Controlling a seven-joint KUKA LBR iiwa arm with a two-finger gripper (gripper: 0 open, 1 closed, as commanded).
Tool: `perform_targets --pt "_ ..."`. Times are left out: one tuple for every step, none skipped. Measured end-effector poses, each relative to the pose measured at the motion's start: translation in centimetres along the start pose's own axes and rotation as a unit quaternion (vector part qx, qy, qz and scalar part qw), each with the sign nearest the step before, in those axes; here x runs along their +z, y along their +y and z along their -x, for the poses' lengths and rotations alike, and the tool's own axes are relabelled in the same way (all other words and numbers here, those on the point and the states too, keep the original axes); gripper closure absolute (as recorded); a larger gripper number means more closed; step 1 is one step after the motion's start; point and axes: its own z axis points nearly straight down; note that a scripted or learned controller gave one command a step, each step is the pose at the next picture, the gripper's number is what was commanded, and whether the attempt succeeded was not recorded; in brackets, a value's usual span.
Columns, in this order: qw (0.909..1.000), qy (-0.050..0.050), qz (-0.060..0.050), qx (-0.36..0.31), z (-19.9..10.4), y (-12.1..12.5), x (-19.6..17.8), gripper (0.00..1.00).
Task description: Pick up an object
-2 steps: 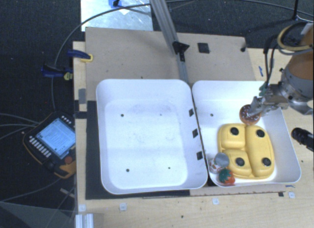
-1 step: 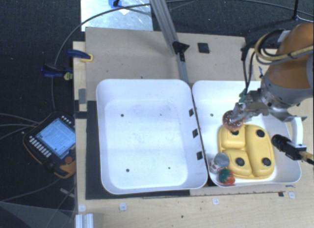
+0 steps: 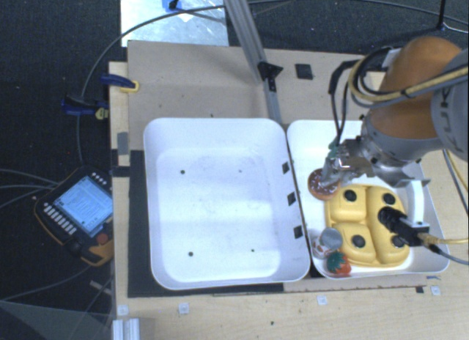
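Observation:
My gripper is down in the right bin, its tips right over a small round brown object near the bin's left wall. Whether the tips touch that object cannot be made out. A large yellow moulded toy with dark round holes lies to the lower right of the gripper. In front of it rest a small grey cup-like item and a little red and green piece. The arm's orange band and grey wrist hang over the bin's far right part.
The left bin stands beside the right one, with small black clips along the shared wall. A metal pole slants in from the top. Clamps sit on the bench's left edge, and a handheld pendant lies on the floor at left.

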Motion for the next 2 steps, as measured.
perform_targets --pt "1.0000 0.000 0.000 0.000 -5.5 -1.3 -0.2 1.00" --pt "1.0000 0.000 0.000 0.000 -10.6 -1.3 -0.4 1.00"
